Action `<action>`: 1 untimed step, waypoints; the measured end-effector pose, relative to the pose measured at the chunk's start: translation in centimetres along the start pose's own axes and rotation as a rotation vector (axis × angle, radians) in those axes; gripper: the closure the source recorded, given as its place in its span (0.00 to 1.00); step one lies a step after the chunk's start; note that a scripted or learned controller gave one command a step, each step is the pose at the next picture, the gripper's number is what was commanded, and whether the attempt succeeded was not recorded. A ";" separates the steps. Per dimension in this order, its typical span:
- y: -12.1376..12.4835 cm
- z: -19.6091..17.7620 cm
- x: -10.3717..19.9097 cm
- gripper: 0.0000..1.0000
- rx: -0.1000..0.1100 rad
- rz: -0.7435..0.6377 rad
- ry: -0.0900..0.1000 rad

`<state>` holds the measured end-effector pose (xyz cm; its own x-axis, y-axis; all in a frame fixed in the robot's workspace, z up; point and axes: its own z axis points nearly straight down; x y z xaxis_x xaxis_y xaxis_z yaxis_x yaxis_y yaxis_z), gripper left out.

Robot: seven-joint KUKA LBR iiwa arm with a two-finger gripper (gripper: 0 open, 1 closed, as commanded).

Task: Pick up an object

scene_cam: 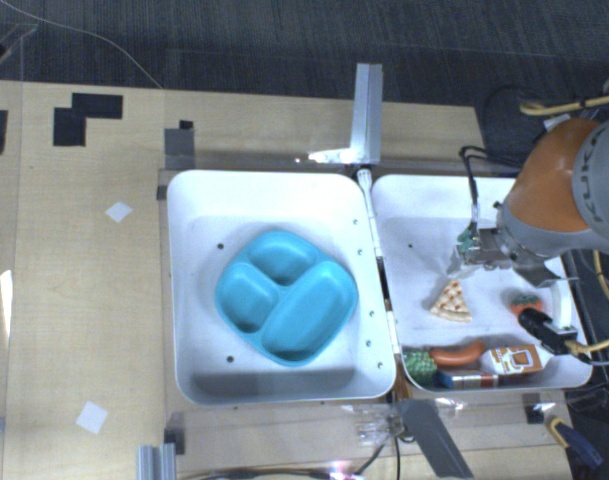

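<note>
The arm (574, 183) runs off the right edge, its bulk hiding the right bin's (414, 208) far corner.
</note>
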<state>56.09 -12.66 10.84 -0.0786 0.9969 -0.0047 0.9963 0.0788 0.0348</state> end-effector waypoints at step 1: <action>0.0 0.0 0.0 0.00 0.000 0.000 0.000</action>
<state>56.08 -12.66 10.84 -0.0785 0.9969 -0.0047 0.9963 0.0786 0.0345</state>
